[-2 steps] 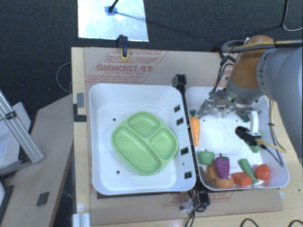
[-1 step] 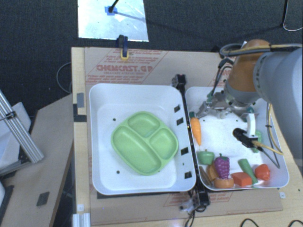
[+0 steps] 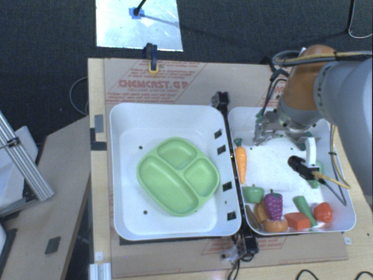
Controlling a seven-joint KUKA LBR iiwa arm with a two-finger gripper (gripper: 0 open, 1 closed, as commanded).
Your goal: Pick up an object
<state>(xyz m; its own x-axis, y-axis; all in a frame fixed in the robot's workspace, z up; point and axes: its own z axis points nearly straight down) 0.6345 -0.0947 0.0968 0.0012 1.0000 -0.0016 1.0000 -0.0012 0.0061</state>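
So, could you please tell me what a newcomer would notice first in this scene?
Probably the green divided plate lying alone in the left bin. Next, the bright toy food crowded along the near edge of the right bin, with a carrot by the divider, and the grey arm looming over that bin's far end.

Printed in red on the brown protective sheet covering the tabletop behind the left bin: large capitals reading "CHEMCAST GP", ringed above and below by slanted lines of smaller red print too fine to make out.
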